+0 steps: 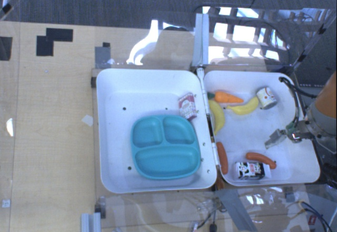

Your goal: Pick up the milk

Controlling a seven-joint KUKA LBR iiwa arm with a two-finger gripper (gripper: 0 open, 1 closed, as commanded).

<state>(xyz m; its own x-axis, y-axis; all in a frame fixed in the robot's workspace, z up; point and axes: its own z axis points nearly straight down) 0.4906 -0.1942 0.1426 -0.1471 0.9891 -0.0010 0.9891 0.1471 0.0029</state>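
Toward five o'clock in the right bin [310, 175], the milk [251, 170] lay on its side near the front wall, just below a sausage [260, 160]. At three o'clock from the bin's centre, the end effector [279, 137] hung over the floor, apart from the carton and holding nothing; how far it stood open could not be told. At nine o'clock, the left bin [110, 120] held a blue divided plate [166, 147].
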